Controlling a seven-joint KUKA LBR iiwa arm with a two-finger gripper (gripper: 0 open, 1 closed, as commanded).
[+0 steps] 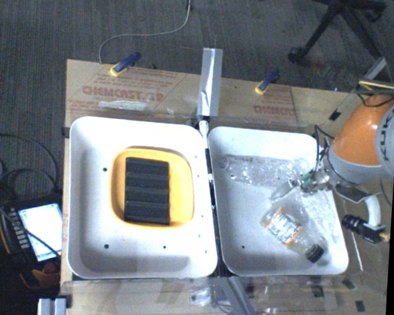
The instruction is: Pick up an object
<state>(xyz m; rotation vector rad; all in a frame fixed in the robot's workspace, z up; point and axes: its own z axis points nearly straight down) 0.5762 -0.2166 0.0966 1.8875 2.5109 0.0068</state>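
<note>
A clear plastic bottle (293, 224) with a black cap and an orange-white label lies tilted in the right bin (244, 258), cap toward the front right corner. A crumpled clear plastic piece (256, 171) lies along that bin's back. In the left bin (83, 246) sits a yellow dish (118, 181) holding a black ridged block (146, 190). My gripper (311, 180) hangs at the right bin's right side, just above the bottle's upper end. The arm's orange band (363, 138) shows behind it.
A metal post (210, 80) stands at the back between the bins. Two blue-and-yellow clamps (125, 63) hold the cardboard sheet at the back. A tablet (37, 226) and cables lie on the floor to the left.
</note>
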